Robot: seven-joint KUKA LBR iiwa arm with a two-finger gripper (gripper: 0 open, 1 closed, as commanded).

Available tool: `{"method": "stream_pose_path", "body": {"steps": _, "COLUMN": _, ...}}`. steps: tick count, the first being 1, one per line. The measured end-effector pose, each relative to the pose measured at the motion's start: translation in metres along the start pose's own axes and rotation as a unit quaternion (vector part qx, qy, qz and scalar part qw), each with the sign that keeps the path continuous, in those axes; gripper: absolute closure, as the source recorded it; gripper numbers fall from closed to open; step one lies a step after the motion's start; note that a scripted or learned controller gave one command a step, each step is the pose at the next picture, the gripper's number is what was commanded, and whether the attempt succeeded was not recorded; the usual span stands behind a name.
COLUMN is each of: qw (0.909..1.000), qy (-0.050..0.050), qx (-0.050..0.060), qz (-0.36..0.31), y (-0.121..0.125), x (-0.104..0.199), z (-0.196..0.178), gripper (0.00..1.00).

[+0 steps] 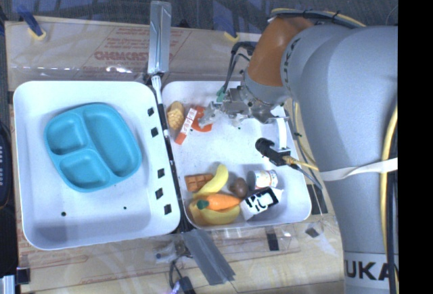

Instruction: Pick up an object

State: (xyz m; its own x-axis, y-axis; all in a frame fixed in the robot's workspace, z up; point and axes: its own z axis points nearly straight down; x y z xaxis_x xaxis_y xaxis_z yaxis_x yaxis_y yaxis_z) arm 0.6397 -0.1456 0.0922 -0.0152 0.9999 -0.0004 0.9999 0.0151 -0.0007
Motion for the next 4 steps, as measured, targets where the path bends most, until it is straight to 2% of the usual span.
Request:
{"method": "stream_pose_path", "body": {"steps": 1, "qw": 1.0000, "qy": 0.001, "qx": 0.000, "qz": -0.002, "y": 0.001, "x": 0.002, "z": -0.010, "gripper": 1.00}}
{"method": "stream_pose_path", "body": {"steps": 2, "qw": 0.9973, "qy": -0.001, "qx": -0.001, "qz": -0.074, "y": 0.011, "x": -0.040, "z": -0.044, "gripper": 1.00}}
{"method": "stream_pose_path", "body": {"steps": 3, "qw": 0.9973, "qy": 0.000, "qx": -0.001, "qz": -0.074, "y": 0.011, "x": -0.039, "z": -0.044, "gripper": 0.00}}
{"method": "stream_pose_path", "body": {"steps": 4, "qw": 0.9916, "qy": 0.001, "qx": 0.000, "qz": -0.129, "y": 0.019, "x": 0.032, "z": -0.063, "gripper": 0.00}}
